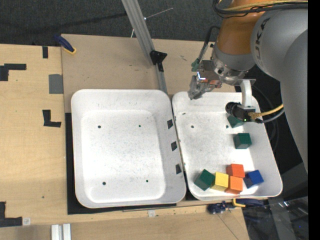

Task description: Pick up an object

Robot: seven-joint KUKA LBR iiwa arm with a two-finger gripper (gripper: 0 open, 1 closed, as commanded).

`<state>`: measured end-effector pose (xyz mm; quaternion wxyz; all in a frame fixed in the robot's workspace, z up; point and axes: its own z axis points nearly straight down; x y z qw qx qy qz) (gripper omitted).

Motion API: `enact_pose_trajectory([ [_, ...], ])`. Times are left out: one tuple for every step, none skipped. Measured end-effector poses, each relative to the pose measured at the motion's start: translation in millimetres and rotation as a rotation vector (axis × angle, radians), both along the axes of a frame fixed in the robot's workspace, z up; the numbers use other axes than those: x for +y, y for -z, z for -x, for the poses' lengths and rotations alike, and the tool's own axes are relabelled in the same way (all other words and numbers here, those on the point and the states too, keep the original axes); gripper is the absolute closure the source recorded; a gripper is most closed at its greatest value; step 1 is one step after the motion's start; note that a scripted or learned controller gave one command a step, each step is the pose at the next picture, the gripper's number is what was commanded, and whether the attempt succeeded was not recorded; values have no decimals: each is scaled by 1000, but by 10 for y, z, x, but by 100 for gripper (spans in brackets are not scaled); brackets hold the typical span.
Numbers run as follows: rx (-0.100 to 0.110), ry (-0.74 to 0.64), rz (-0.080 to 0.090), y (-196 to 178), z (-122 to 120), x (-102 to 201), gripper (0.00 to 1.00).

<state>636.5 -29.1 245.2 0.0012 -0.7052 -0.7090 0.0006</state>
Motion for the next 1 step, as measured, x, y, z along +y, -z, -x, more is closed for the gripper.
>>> enact_pose_trajectory([
  [1,-1,0,112,99,499,100],
])
